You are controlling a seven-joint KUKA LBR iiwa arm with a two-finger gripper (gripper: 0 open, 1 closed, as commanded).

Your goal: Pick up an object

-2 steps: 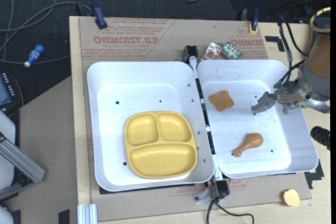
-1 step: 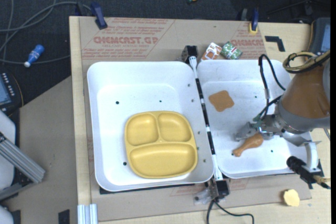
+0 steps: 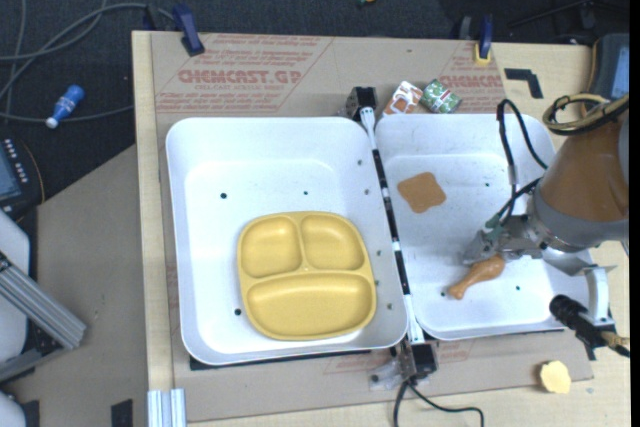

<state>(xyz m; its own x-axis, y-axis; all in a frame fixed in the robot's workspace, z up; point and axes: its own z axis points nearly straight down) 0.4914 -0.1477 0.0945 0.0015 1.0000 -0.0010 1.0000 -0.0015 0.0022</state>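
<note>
In the right bin (image 3: 470,155) lie a flat brown square piece (image 3: 421,192) near the upper left and a tan drumstick-shaped toy (image 3: 476,276) near the lower middle. My gripper (image 3: 497,242) is low in the right bin, just above the thick end of the drumstick. The arm's orange band and wrist cover most of it from the right. The left bin (image 3: 200,165) bears a yellow three-compartment plate (image 3: 304,274).
A small crumpled packet and a green-white object (image 3: 425,98) rest on the bench behind the right bin. A yellow chunk (image 3: 554,376) lies on the bench at the front right. Black cables (image 3: 515,150) loop over the right bin's far right side.
</note>
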